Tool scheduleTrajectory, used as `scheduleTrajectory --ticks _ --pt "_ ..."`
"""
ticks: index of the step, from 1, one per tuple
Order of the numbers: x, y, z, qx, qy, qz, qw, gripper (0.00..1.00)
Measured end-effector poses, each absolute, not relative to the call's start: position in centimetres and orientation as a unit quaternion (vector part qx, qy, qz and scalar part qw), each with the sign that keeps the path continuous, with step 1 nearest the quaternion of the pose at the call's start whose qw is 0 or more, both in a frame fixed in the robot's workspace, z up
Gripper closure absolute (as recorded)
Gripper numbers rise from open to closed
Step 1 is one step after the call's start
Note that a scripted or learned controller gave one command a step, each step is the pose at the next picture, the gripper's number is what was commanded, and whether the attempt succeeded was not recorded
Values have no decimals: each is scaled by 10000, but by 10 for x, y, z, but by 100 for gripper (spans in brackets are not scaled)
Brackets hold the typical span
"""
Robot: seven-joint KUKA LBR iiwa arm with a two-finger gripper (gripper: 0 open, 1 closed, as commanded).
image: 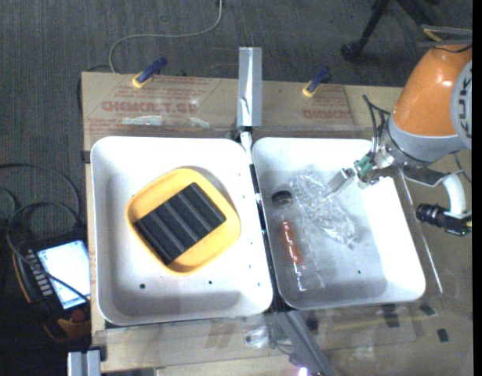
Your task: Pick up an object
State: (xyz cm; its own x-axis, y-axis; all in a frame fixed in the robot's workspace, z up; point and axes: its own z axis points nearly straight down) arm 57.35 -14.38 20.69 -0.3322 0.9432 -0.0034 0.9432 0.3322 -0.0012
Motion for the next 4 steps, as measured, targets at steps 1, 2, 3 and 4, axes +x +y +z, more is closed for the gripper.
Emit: scheduleTrajectory --ticks 1,2,3,4 --pt "583 -189 98 5404 8414 17 59 0" --pt "668 -171 97 4905 8714 -28 2 0" --pt "671 -170 112 4898 8718 -20 53 100" --pt "670 -121 116 5103 8600 -17 61 100"
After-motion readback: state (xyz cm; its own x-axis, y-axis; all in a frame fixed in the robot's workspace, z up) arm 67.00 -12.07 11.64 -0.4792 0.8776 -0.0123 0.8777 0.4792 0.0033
